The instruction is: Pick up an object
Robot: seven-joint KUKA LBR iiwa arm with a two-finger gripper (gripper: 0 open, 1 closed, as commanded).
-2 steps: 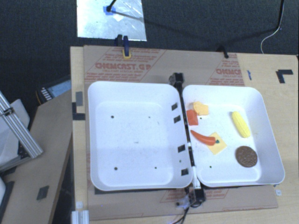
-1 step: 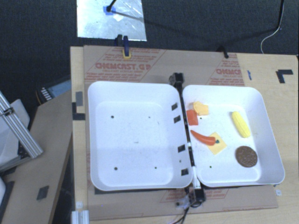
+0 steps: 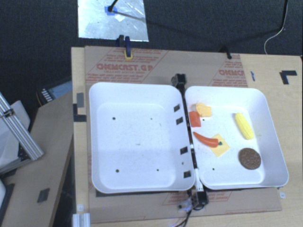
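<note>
Whether the claw is apart or together cannot be told here.

All the loose things lie in the right bin (image 3: 271, 109), which stands on the bench (image 3: 265, 63) touching the left bin (image 3: 137, 141) along a seam of black clips (image 3: 180, 121). Near the right bin's right wall a yellow corn cob (image 3: 245, 125) lies with its length running from the far edge towards the near edge. Just nearer than it, towards the near right corner, sits a flat brown disc (image 3: 249, 158), apart from the cob. Close to the seam, at the bin's far left, a yellow-orange chunk (image 3: 203, 109) rests just beside a red-orange block (image 3: 194, 118). Nearer than these, a red pepper (image 3: 206, 139) lies slantwise with its tip over a yellow square slice (image 3: 219, 147).

Under both bins lies a brown cardboard sheet (image 3: 142, 65) with red print. A blue and yellow clamp (image 3: 126, 46) grips the bench's far edge. Beyond it, on the dark floor, lies a silver foil sheet (image 3: 112, 13).
</note>
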